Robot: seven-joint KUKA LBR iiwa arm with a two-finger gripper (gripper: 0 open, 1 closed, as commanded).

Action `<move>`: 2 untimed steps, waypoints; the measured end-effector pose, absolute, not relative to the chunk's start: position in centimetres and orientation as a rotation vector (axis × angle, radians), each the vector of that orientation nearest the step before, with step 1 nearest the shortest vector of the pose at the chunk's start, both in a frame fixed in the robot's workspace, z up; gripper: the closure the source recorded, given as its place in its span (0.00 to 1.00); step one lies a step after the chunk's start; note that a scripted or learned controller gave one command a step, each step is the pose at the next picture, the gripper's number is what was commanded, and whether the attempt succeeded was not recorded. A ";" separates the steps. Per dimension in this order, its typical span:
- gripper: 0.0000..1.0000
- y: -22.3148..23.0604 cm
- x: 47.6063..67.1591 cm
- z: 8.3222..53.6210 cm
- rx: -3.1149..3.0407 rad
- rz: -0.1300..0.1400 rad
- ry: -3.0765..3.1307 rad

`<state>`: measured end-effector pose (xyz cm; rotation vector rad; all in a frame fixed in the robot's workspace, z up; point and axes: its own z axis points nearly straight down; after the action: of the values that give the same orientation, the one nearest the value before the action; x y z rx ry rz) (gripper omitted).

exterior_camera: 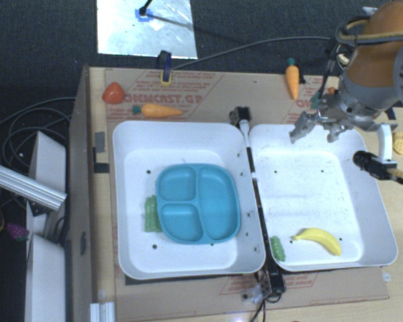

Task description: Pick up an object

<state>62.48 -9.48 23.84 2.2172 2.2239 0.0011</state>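
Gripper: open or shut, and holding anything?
Open: the gripper fingers stand spread above the right bin's far edge, nothing between them.

white bins (188, 136): you've got 2, side by side
blue divided plastic plate (197, 202): 1
yellow toy banana (318, 239): 1
orange toy carrots (160, 111): 2
green toy veggies (150, 214): 2
red-orange toy tomato (113, 93): 1

The blue tray (198, 203) hides part of what may be a green vegetable (150, 215) beside it.

A robotics lab: toy food in white bins (188, 136) on a cardboard-topped bench (208, 89), loose cables (27, 123).
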 end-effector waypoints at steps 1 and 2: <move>0.00 -14.8 59.2 8.8 2.222 -0.003 2.222; 0.00 -18.6 50.9 11.0 2.220 -0.001 2.220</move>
<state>50.86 -18.56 11.01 2.2202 2.2198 -0.0006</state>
